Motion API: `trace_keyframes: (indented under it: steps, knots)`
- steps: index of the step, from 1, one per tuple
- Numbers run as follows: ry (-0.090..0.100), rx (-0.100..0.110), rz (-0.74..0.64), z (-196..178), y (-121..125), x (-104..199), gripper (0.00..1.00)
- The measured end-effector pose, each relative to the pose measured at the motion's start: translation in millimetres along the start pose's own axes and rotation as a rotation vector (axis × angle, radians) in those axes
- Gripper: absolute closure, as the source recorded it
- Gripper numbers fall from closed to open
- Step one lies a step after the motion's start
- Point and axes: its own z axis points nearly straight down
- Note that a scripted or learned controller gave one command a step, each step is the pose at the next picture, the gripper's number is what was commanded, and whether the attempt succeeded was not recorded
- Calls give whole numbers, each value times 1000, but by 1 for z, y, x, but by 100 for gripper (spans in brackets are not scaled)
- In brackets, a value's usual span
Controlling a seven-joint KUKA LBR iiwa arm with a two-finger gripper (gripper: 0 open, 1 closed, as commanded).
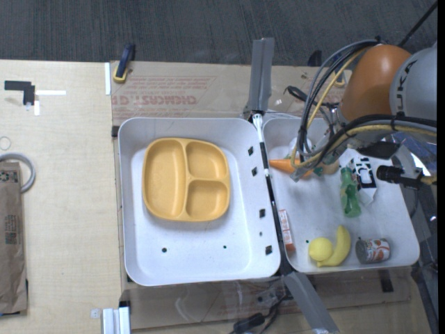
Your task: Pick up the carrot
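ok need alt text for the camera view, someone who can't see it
The grey arm reaches in from the right, its tool low over the right bin at an orange carrot by the bin's left wall. That bin also holds a green bottle, a banana, a lemon and a can. The left bin holds a yellow divided plate.

Matt yellow plastic plate [186,179], glossy white bins [201,256]
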Motion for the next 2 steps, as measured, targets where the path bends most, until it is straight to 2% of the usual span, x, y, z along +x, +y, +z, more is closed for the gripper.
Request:
trace_keyframes:
  steps: [1, 2]
  knots:
    - [19, 13, -129, 21, 19, -25, 0]
    - [19, 12, -103, 19, 10, -7, 0]
